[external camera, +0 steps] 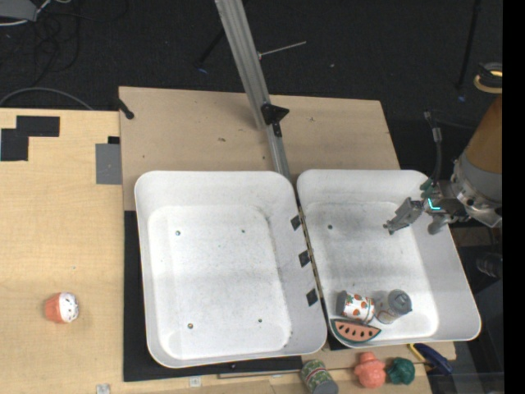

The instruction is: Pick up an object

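My gripper (418, 218) hangs over the right side of the right bin (369, 183), open, with nothing between its fingers (401, 217). At the bin's near edge lie a small white object with red spots (358, 307), a grey round object (397, 303) and a watermelon slice (356, 332) on the rim. These objects sit well below the gripper in the view, apart from it.
The left bin (215, 269) sits beside the right one. A slanted metal rail (250, 72) runs down to the gap between the bins. A red-and-white ball (61, 308) rests on the wooden bench at left. Small toys (371, 370) lie in front of the right bin.
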`<action>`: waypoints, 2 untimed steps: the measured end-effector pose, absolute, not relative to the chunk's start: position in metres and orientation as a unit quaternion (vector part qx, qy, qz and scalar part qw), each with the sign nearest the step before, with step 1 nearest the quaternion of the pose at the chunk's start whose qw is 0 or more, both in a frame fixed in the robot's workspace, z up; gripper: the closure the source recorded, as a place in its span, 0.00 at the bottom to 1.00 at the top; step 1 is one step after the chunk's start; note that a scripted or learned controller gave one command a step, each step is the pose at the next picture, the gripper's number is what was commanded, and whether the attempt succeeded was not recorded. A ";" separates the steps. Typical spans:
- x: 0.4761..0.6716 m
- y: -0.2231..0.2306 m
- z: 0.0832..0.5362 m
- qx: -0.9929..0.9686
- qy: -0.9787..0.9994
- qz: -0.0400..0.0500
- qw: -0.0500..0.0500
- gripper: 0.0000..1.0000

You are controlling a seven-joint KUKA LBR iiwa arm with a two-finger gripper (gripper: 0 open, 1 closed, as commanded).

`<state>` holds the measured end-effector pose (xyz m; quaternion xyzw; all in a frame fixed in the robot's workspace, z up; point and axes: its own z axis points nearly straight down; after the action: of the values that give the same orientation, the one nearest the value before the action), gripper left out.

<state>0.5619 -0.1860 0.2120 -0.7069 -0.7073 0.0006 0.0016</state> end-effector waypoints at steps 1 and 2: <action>0.561 -0.187 0.168 -0.707 -0.707 0.002 0.003 0.00; 0.552 -0.183 0.107 -0.707 -0.707 0.002 0.004 0.00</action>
<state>0.5517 -0.1826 0.1071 -0.7072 -0.7070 0.0022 0.0044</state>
